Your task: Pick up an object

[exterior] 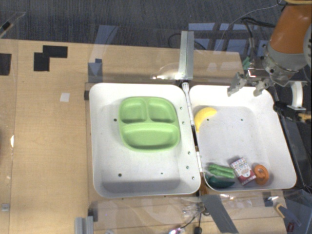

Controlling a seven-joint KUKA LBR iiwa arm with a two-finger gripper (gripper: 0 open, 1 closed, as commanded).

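My gripper (247, 87) hangs open over the far edge of the right bin (273, 130), its two fingers spread with nothing between them. A yellow banana-like piece (204, 116) lies at that bin's left wall, well left of and nearer than the gripper. Along the bin's near edge lie a green pod-shaped toy (220, 170), a dark teal thing (220, 182), a small red and white carton (242, 170) and an orange round thing (261, 173). The left bin (105, 169) holds a green divided plate (148, 122).
A metal post (186, 52) stands behind the seam between the bins. The arm's orange band and grey wrist (291, 38) fill the upper right corner. Wooden bench top (44, 130) spreads to the left of the bins.
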